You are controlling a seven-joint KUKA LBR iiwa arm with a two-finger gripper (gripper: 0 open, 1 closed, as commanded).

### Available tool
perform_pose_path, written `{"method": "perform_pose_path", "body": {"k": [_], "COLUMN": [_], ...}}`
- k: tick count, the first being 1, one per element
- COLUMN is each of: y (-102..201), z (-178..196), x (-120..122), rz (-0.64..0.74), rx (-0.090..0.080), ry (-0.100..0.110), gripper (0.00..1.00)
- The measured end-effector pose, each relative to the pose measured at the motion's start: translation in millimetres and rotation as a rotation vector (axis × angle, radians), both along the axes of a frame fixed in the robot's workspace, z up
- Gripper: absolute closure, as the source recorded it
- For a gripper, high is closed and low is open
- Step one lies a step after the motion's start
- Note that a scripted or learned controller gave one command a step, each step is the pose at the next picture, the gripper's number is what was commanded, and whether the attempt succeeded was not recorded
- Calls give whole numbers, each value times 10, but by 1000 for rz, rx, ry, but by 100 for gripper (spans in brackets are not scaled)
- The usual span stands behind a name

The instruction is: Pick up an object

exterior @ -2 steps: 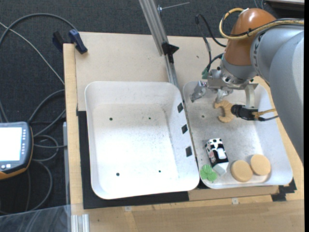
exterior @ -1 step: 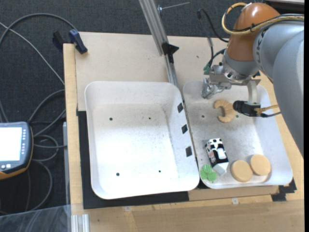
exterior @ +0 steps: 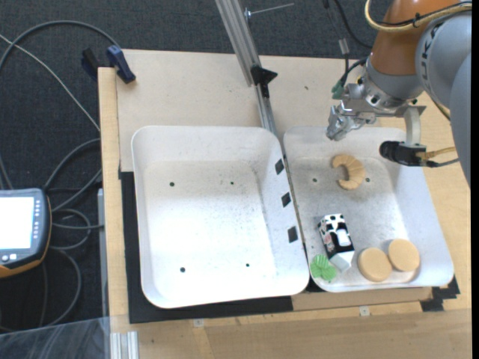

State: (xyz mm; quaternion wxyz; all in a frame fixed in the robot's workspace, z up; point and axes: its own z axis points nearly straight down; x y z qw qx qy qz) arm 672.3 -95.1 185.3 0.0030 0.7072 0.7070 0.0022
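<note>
The grey arm (exterior: 449,43) entered from the right, its orange band (exterior: 408,25) sitting just above the wrist and looped by a yellow cable. The wrist (exterior: 374,96) pointed downward and to the left — toward the gripper (exterior: 337,129), which hung low at the arm's end. The fingers were too small and blurred to judge — their spacing could not be read.
</note>
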Motion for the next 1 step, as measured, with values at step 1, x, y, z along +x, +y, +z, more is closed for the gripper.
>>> {"method": "perform_pose_path", "body": {"k": [1], "y": [5], "z": [185], "x": [12], "rz": [2], "rx": [1], "ry": [3], "gripper": [100]}}
